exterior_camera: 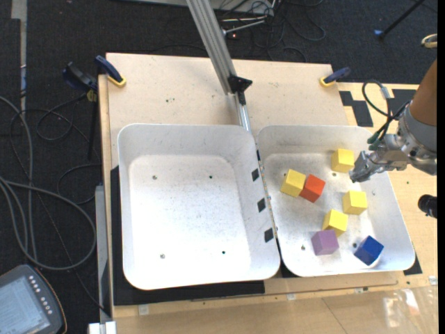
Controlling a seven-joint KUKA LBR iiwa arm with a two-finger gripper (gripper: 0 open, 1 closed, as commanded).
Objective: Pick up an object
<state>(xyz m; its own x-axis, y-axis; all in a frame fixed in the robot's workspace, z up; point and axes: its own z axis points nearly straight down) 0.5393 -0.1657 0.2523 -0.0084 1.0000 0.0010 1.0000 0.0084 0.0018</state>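
The right bin (389, 207) holds several small cubes. A yellow cube (343, 159) lies near its far side. Toward the divider, a yellow cube (293, 182) touches an orange-red cube (313, 188). Two more yellow cubes (355, 202) (335, 220) lie mid-bin, with a purple cube (325, 242) and a blue cube (368, 250) near the front. My gripper (361, 172) hangs low over the bin, just right of the far yellow cube and above the mid-bin one. Nothing shows between its fingers.
The left bin (188, 204) sits beside the right one, with black clips along the shared wall. A slanted metal pole (212, 33) runs from the top to the bins' far junction. Clamps (335, 76) (110, 72) grip the board's far corners.
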